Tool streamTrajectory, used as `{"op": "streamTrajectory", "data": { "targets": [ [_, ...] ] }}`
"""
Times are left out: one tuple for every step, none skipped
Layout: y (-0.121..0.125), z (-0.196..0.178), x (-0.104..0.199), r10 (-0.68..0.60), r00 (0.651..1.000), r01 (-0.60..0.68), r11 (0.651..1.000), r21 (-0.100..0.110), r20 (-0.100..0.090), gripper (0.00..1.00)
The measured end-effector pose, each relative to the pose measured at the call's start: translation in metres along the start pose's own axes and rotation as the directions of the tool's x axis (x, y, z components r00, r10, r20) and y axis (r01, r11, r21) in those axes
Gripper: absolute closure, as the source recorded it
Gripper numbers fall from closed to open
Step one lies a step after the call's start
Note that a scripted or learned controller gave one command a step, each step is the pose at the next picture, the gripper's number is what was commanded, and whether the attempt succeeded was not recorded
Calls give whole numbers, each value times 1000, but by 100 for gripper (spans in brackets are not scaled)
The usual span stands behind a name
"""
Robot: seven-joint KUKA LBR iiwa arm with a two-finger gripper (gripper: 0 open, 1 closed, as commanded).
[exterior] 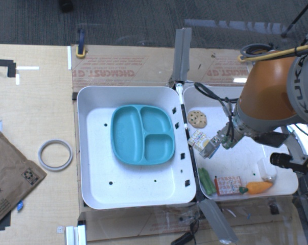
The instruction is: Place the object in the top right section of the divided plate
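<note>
Looming orange-banded arm (268, 88) hangs its pincer (211, 148) over the right bin (276, 188) beside a cookie (197, 118); grip unclear, teal divided plate (142, 135) awaiting.

Two bins (87, 152) are counted, one plate (142, 135), one cookie (197, 118), one carrot (258, 187), one tape ring (55, 153).

Open white floor around the teal plate (142, 135); bin walls (186, 137) between bins.

Bench (31, 111): two white bins (92, 152), tape ring (55, 154)
</note>
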State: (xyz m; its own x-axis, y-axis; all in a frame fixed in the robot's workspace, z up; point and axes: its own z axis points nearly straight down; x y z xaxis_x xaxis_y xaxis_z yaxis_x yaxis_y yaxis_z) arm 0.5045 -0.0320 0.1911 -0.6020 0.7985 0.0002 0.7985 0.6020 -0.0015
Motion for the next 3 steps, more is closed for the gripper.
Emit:
{"op": "streamTrajectory", "data": {
  "targets": [
    [-43, 0, -12, -55, 998, 55, 998, 0, -1, 100],
    [-63, 77, -38, -106, 994, 106, 994, 0, -1, 100],
    [-4, 0, -9, -250, 968, 250, 968, -2, 2, 100]
  ]
}}
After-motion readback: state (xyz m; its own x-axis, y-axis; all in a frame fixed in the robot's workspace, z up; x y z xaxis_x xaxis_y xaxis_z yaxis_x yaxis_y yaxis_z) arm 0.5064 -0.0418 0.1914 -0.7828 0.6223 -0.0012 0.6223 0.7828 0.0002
